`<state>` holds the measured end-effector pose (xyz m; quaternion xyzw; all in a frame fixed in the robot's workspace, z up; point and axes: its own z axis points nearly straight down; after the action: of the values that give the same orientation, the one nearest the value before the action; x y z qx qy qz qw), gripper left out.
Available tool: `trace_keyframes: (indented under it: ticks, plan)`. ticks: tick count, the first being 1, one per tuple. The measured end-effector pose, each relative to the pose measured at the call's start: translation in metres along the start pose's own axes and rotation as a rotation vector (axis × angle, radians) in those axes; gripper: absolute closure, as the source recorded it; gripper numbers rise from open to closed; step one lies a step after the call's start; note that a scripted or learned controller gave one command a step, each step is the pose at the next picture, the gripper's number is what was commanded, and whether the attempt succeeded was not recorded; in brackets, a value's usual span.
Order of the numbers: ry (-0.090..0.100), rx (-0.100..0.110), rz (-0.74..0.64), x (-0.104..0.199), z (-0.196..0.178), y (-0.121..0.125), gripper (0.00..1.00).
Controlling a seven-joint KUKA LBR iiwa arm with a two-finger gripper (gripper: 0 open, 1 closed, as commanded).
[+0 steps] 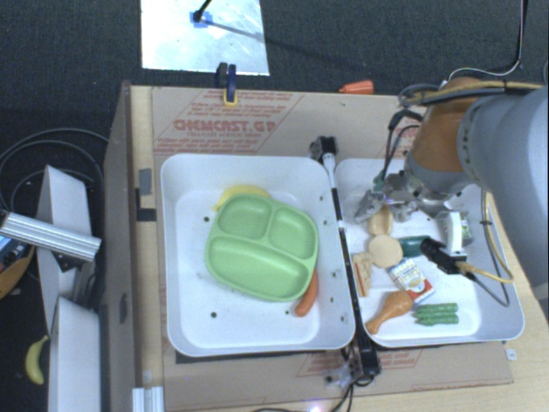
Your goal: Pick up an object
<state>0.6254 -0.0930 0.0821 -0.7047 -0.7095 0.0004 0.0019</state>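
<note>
- Far left, on the dark floor: black cables [34, 157], a white boxy stand [64, 221] and a ribbed metal bar [50, 235] lying across it.
- Top, beyond the bench: a shiny silver sheet [204, 24] on dark carpet.
- The bench [223, 118] is topped with brown cardboard printed in red; a clamp [227, 82] sits at its far edge.
- Left bin [184, 256]: a green divided tray [262, 245] lies tilted, a yellow piece [233, 193] peeking out at its far edge, an orange carrot-like stick [307, 296] touching its near right corner.
- Right bin [502, 316]: a pale round item [385, 251], a beige lump [380, 222], a small packet [409, 278], a toy drumstick [393, 309], green pods [436, 314].
- The gripper [375, 202] hangs low at the right bin's far left, just above the beige lump; whether it is spread or pressed together I cannot tell.
- The arm [497, 144] fills the right side, with its orange band.
</note>
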Motion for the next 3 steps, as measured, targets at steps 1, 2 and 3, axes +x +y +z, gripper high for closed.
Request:
trace_keyframes:
  ticks: [1, 2, 3]
  plan:
    - [-0.001, 0.001, 0.007, 0.001, -0.001, -0.062, 0.0]
    - [-0.002, -0.006, 0.002, 0.01, -0.002, -0.042, 0.0]
    - [-0.002, -0.008, 0.002, 0.007, -0.003, -0.014, 0.0]
